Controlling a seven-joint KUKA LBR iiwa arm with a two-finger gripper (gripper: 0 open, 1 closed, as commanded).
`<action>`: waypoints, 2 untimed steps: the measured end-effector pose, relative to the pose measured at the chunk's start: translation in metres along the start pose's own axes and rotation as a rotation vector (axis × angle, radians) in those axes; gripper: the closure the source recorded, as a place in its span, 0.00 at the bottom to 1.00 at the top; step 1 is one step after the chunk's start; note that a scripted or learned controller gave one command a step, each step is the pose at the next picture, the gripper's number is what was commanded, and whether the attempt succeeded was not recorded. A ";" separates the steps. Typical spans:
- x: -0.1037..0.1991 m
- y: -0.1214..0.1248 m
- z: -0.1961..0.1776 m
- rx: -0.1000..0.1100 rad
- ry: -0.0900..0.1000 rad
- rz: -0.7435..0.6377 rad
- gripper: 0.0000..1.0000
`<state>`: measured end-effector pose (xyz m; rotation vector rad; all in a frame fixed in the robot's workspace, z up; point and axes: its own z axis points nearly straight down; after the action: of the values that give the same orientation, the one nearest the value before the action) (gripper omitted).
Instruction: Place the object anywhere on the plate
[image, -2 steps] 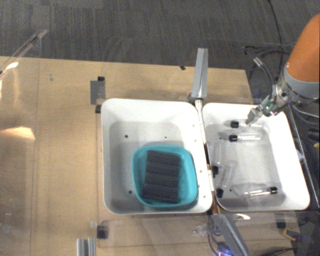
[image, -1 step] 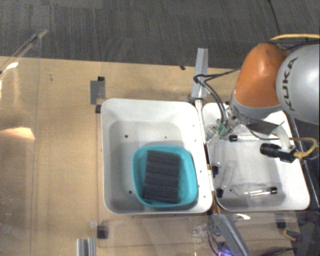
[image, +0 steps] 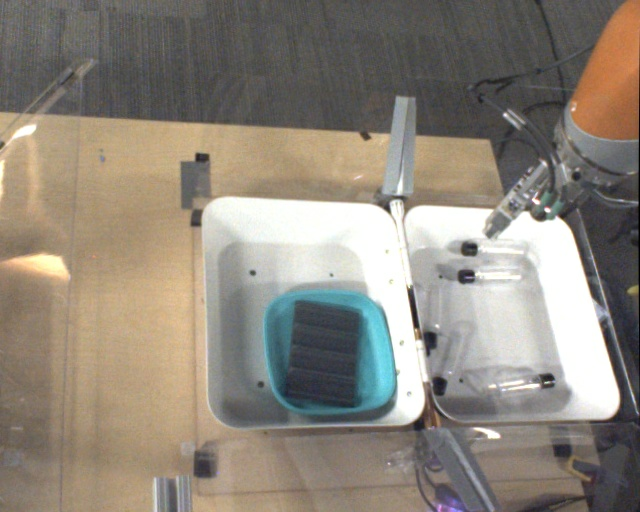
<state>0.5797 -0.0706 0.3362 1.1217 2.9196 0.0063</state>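
While flat, block (image: 322, 352) runs lengthwise up plate (image: 377, 330).

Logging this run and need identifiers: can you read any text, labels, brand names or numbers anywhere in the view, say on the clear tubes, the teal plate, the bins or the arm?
No readable text anywhere.
Clear tubes in the right bin: black caps, any markings too small to tell.
Teal plate and the dark ridged block on it: no print.
Left bin: plain white.
Gripper: no label resolves.
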 end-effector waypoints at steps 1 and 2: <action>0.072 -0.044 0.113 0.003 0.007 -0.118 1.00; 0.118 -0.007 0.149 0.001 0.006 -0.180 1.00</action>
<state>0.4895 0.0035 0.1853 0.8559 3.0145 0.0061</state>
